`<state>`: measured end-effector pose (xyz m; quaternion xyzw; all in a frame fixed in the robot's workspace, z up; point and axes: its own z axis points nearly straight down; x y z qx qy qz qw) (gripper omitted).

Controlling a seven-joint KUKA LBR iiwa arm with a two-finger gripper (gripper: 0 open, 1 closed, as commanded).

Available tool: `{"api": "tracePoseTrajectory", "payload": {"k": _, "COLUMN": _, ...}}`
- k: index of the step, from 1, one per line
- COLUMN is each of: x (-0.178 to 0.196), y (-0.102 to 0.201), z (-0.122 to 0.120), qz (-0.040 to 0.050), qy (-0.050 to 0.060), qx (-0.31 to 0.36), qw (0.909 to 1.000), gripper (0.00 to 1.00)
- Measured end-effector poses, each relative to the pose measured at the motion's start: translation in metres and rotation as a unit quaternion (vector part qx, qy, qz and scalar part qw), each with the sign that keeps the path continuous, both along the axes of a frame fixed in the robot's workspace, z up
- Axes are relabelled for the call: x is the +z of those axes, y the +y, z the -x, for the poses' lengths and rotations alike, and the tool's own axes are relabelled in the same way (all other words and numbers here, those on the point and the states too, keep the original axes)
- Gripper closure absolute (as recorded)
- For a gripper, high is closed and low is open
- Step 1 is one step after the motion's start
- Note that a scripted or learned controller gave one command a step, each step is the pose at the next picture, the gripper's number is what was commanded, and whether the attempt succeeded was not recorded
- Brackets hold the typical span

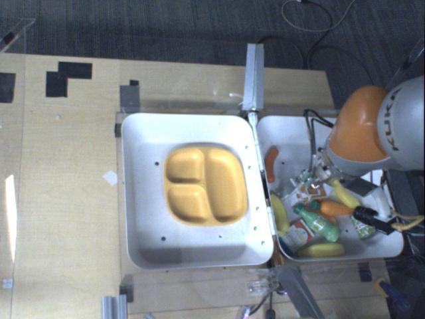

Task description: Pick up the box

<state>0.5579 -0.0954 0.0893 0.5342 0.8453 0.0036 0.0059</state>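
My gripper (312,178) hangs low over the middle of the right bin (287,130), under the arm's orange band. Right beneath it lies a small printed box (311,190) with red and white markings, partly hidden by the gripper. I cannot tell whether the gripper touches it. A second small carton (300,231) with a red patch lies nearer the front of the bin, beside a green bottle (319,222).
A yellow divided tray (204,183) sits in the left bin (143,198). The right bin also holds a red sausage (271,163), a yellow banana (279,212), an orange carrot (336,209), and further yellow pieces (323,249) crowded around the gripper.
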Motion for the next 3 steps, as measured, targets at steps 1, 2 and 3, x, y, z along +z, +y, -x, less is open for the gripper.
{"api": "tracePoseTrajectory", "payload": {"k": 1, "x": -0.001, "y": 0.007, "z": -0.038, "qz": -0.0021, "qy": 0.002, "qx": -0.146, "qw": 0.9893, "gripper": 0.00}}
{"api": "tracePoseTrajectory", "payload": {"k": 2, "x": -0.002, "y": -0.006, "z": -0.096, "qz": -0.0021, "qy": 0.002, "qx": -0.216, "qw": 0.9763, "gripper": 0.00}}
{"api": "tracePoseTrajectory", "payload": {"k": 3, "x": -0.002, "y": -0.002, "z": -0.077, "qz": -0.0030, "qy": 0.001, "qx": -0.267, "qw": 0.9637, "gripper": 0.00}}
